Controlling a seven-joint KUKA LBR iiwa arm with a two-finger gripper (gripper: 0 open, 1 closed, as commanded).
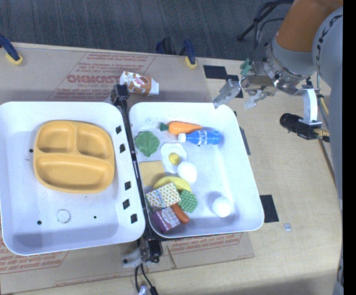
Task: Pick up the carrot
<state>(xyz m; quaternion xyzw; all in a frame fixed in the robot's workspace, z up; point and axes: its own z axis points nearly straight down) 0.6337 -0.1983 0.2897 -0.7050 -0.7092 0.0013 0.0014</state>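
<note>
The carrot [184, 128], orange with a dark green top, lies flat near the far edge of the right bin [244, 183]. Its right end touches a blue bottle [202, 138]. My gripper [239, 94] hangs above the bench just beyond the right bin's far right corner, up and to the right of the carrot. It is open, and nothing sits between its fingers [224, 93].
The right bin also holds a green leafy piece [147, 143], a fried egg [173, 154], a white egg [187, 172], a banana [173, 182], a white ball [222, 206] and a patterned pouch [163, 196]. A yellow divided tray [74, 155] fills the left bin. A small carton [138, 83] lies behind the bins.
</note>
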